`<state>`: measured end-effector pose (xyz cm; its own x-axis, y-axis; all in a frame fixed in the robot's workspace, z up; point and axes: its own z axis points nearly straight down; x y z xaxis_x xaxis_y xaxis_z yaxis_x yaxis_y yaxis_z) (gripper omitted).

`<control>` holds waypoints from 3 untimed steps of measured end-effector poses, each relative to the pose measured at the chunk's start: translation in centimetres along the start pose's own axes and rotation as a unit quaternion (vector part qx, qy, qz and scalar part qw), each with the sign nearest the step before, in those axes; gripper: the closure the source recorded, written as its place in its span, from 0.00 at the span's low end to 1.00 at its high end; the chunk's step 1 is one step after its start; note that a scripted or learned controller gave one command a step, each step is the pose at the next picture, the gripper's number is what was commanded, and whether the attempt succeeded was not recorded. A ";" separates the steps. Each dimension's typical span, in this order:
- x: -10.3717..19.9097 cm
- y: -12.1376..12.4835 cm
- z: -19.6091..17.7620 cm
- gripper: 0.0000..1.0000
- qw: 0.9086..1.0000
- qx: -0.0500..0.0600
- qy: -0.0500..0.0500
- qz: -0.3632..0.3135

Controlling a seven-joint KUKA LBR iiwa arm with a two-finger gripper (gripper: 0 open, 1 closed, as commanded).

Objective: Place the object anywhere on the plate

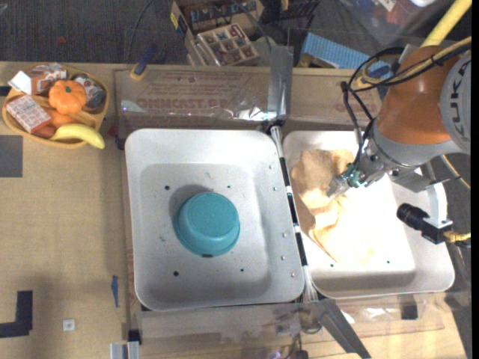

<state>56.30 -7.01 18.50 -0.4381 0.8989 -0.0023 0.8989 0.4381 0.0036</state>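
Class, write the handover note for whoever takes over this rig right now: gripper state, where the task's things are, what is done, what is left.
Gripper: low in the right bin, at the yellow cloth; whether its fingers grip the cloth cannot be made out.
Cloth: crumpled in the left part of the right bin, not lifted clear.
Teal plate: centre of the left bin, nothing on it.
Done: arm has reached the cloth.
Left: secure the cloth, lift it, carry it across the divider, set it on the plate.

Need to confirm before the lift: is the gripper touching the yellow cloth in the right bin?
Cannot tell. In the camera view the gripper overlaps the yellow cloth, but the slanted angle shows neither contact nor gap plainly.
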 end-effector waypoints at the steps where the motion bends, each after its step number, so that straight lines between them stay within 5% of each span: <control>1: -0.2 0.0 -4.0 1.00 1.000 0.001 0.000 0.001; 2: 3.7 3.3 -5.0 1.00 0.981 -0.001 0.000 -0.196; 3: 7.2 6.5 -4.0 1.00 0.922 -0.001 -0.001 -0.387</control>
<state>58.94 2.29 22.48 -0.9485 0.3169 -0.0063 0.3168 0.9485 0.0032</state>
